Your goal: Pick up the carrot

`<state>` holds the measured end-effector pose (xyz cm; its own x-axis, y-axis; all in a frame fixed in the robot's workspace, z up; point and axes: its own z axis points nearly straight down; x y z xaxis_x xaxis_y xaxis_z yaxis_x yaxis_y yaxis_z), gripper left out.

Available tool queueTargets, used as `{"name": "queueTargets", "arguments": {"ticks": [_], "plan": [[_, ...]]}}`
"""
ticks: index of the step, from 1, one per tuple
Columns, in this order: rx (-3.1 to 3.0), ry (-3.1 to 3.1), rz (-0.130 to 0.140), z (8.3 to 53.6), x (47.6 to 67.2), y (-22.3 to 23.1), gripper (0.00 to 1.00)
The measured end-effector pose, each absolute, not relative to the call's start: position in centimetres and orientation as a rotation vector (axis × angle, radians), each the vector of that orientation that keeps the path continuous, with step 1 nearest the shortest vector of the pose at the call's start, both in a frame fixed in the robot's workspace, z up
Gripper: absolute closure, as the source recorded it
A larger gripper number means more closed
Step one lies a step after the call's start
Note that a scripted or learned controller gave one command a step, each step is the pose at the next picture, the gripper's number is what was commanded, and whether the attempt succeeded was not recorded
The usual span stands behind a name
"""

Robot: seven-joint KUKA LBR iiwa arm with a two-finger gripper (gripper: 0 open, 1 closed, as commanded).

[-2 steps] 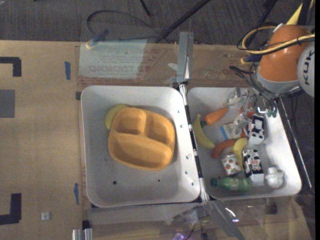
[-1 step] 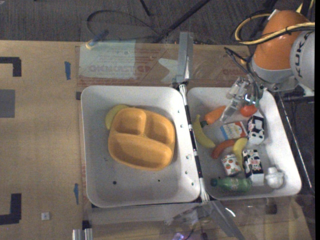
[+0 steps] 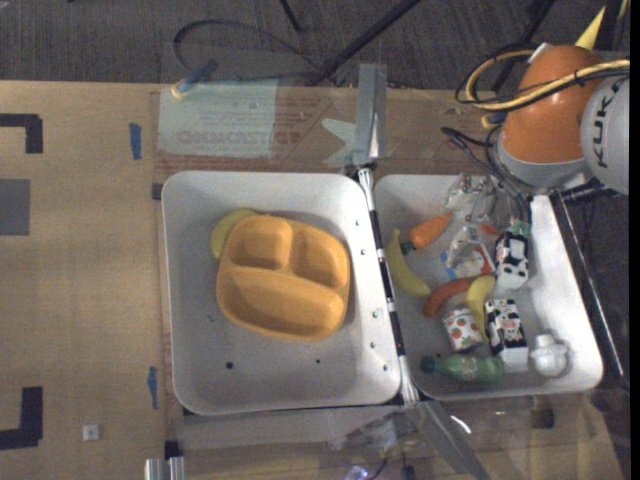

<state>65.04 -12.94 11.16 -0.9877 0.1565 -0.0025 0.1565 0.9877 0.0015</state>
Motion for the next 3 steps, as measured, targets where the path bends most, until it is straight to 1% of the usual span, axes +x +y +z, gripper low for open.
{"name": "queueTargets", "arguments": {"ticks": [1, 2, 3], "plan": [[-0.16, 3.136, 0.001, 8.7, 66.2, -12.6, 0.0], [-0.154, 3.12, 0.002, 10.0, 66.6, -12.5, 1.0], [0.104, 3.132, 0.001, 18.7, 62.8, -7.0, 1.0]]}}
